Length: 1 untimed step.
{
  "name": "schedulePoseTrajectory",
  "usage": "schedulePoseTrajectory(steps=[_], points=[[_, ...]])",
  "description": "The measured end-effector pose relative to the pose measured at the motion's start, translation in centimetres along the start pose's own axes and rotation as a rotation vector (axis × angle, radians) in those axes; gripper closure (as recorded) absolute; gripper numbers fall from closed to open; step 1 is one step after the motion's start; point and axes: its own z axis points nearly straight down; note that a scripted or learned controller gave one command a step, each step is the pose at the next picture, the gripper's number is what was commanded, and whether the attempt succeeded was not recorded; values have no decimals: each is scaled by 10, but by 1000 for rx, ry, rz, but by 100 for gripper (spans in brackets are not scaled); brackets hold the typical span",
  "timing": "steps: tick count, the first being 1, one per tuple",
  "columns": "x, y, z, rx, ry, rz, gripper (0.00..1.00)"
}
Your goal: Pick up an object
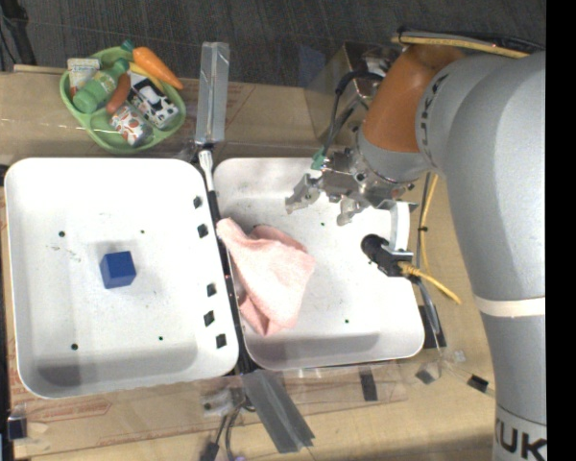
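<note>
Small blue cube (118, 268), apparently a solid block, sits flat on the floor of the shallow white left bin (38, 185), left of centre and well apart from every wall; lying in the open like that, it looks approachable from straight above. It is one candidate for the pick. The other is the crumpled pink cloth (266, 274) in the shallow white right bin (403, 329), bunched against that bin's left wall, beside the divider where the two bins meet; its loose folds would probably give under a pinch, and the wall leaves little room on that side. Above and to the right of the cloth, over the upper middle of the right bin, hangs the two-finger gripper (319, 204) on the grey arm with the orange band (413, 99), which reaches in from the right. The fingers are spread apart with nothing between them, so no object is held; judged from this, the pick is not yet made, and the cloth is the nearer target. The bins rest on a tan wooden bench (269, 104) with black clips along the divider. A green bowl of toy food (122, 96) stands on the bench near the left bin's upper edge. Beyond the bench lies dark carpet (269, 8). A yellow cable (432, 281) trails at the right bin's right edge.
</note>
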Motion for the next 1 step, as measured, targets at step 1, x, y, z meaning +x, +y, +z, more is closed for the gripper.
schedulePoseTrajectory(steps=[1], points=[[1,-12,87,1,1,-180,0]])
